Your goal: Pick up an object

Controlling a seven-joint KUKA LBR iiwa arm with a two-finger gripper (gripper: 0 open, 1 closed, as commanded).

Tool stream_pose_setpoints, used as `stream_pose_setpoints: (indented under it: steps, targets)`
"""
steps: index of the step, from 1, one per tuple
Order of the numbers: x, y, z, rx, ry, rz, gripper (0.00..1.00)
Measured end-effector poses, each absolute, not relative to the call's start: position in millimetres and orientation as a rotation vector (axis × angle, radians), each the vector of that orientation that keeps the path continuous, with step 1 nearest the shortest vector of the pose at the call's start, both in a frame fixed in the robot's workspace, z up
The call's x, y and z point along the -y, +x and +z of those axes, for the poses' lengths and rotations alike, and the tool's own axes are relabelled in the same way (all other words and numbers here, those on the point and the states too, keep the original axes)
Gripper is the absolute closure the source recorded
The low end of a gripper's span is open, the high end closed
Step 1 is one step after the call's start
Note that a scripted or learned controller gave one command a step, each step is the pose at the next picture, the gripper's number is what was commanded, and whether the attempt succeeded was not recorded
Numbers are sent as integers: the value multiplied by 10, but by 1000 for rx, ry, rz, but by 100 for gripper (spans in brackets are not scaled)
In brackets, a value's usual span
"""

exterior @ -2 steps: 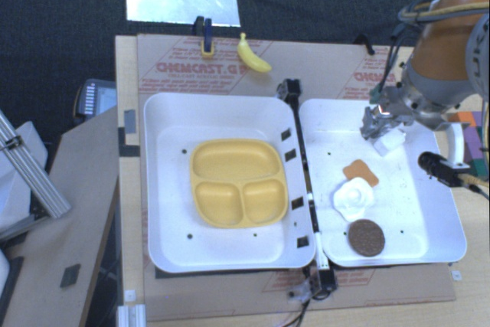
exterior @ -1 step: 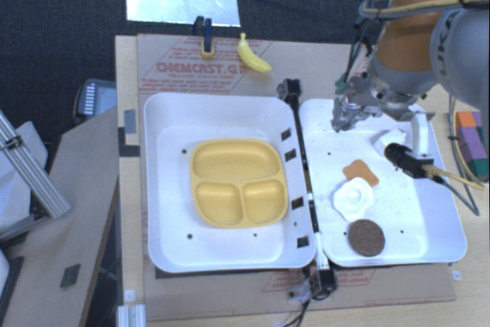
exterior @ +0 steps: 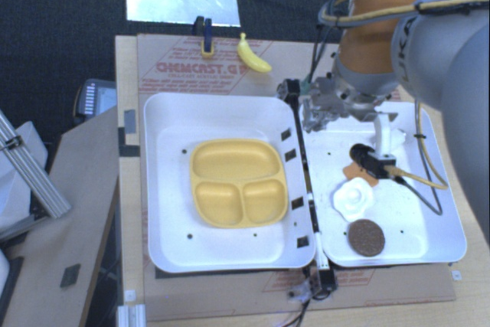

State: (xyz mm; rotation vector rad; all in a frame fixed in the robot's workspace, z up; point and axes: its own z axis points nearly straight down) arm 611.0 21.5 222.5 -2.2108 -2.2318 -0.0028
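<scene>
My gripper [exterior: 315, 119] hangs over the far left corner of the right bin [exterior: 440, 230], close to the wall between the two bins. Nearer the front of that bin lies a white fried-egg toy [exterior: 353, 199], and a brown round disc [exterior: 367, 237] sits just in front of it. A small orange piece [exterior: 355, 173] lies behind the egg, partly covered. These three things are well apart from the gripper, toward the front. The left bin [exterior: 164, 165] holds a yellow divided plate [exterior: 237, 182] at its middle.
A yellow toy banana [exterior: 253, 56] and a yellow-and-black clamp [exterior: 207, 38] rest on the cardboard behind the left bin. The grey arm with its orange band [exterior: 383, 8] reaches in from the right above the right bin's far side.
</scene>
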Motion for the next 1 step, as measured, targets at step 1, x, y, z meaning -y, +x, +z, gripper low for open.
stream_pose_setpoints:
  steps: [1]
  targets:
    - [-780, 6117, 2156, 2232, -2211, -3, 100]
